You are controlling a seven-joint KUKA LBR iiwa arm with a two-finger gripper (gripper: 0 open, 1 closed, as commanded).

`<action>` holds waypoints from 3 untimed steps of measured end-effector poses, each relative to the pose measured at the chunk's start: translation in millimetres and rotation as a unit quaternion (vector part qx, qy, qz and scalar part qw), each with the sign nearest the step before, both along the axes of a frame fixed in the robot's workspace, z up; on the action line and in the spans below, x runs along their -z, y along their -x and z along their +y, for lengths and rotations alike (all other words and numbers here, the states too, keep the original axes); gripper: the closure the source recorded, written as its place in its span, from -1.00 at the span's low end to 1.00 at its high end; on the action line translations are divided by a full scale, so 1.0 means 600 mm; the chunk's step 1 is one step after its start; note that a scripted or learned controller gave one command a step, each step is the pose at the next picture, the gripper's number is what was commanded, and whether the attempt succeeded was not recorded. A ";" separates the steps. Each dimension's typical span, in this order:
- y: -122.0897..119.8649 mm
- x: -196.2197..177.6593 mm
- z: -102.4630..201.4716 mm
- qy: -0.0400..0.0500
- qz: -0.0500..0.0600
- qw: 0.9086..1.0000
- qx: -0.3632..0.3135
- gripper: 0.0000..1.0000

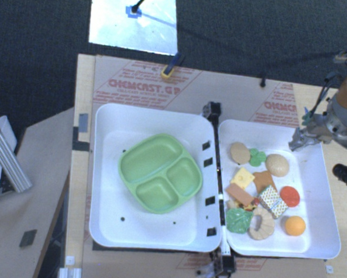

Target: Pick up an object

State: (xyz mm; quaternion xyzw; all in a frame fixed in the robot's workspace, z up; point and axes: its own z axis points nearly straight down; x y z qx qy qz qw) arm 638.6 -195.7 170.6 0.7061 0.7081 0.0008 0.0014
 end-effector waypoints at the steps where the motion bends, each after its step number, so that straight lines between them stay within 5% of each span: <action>1: -0.002 -0.090 0.000 0.000 -0.002 1.000 -0.001 1.00; 3: 0.059 -0.113 0.180 -0.001 0.001 1.000 -0.003 1.00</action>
